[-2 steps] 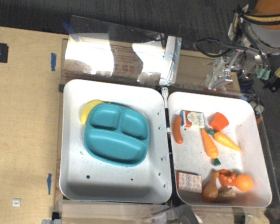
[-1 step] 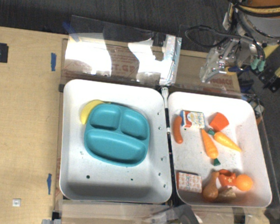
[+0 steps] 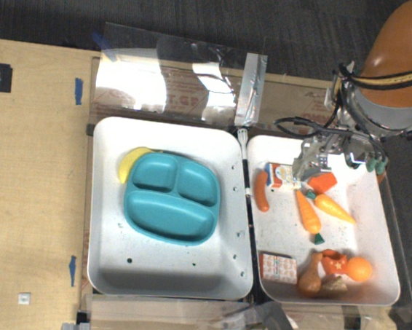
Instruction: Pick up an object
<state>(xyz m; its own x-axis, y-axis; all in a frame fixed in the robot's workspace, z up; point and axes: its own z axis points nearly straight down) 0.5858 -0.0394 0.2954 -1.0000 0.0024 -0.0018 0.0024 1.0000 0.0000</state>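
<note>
One arm [image 3: 407, 57] reaches down; jaws [image 3: 310, 166] over right bin's [image 3: 392, 239] back edge, opening unclear.

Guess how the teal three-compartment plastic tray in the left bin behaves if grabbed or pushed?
The teal three-compartment plastic tray looks moulded and rigid, so probably stiff. Broad and low, it likely slides rather than tips. It overlaps a yellow object, so it may rock; its width probably forces a rim grasp.

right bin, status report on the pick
End effector low over right bin's far end. Nothing seen held. Carrots, hot dog, small carton crowd beneath.
</note>
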